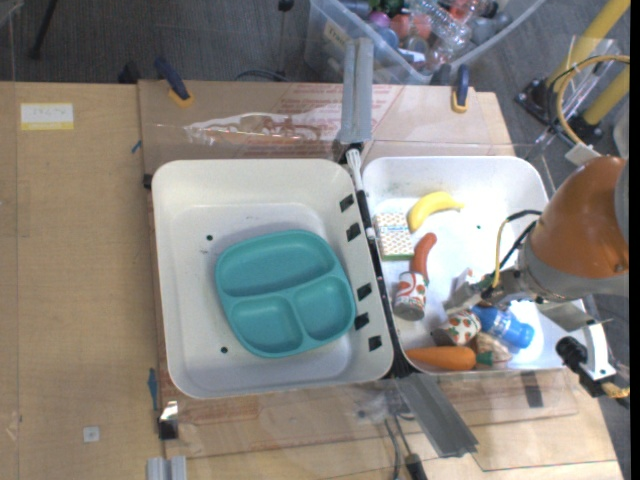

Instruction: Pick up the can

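Can lying in right bin, claw low beside it, arm bent over

The grey arm, its orange band bulging above the wrist, reaches in from the right and angles downward, its gripper pointing left and low ahead of the wrist.

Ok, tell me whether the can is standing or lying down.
Lying down: the can rests tipped on its side in the right bin, against the divider.
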Action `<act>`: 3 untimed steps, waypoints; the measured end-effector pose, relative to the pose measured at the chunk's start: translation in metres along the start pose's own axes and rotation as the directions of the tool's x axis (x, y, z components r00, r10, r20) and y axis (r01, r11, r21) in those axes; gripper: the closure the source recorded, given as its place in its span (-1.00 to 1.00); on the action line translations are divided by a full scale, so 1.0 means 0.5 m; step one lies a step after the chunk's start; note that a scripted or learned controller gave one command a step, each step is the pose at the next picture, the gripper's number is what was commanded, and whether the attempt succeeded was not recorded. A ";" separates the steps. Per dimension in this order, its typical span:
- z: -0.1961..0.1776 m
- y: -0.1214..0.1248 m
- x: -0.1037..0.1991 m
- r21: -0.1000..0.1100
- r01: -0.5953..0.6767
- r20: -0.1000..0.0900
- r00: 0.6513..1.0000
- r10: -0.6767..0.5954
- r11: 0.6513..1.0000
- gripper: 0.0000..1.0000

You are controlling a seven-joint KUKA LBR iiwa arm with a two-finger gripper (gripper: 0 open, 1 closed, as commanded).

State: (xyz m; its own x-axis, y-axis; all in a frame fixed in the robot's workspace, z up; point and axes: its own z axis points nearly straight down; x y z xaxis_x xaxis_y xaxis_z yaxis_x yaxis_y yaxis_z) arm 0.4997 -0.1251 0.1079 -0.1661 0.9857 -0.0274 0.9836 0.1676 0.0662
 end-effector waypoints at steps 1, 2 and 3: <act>0.001 0.016 0.027 0.002 -0.025 0.011 1.000 0.025 1.000 -1.00; 0.000 0.003 0.021 0.000 -0.039 0.007 0.999 0.039 0.999 -1.00; -0.033 0.012 0.009 -0.018 -0.045 0.018 0.999 0.045 0.999 1.00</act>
State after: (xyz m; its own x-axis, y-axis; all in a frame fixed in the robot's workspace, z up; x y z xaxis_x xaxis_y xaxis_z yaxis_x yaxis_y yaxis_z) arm 0.5037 -0.1192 0.1246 -0.1204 0.9918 -0.0421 0.9886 0.1237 0.0856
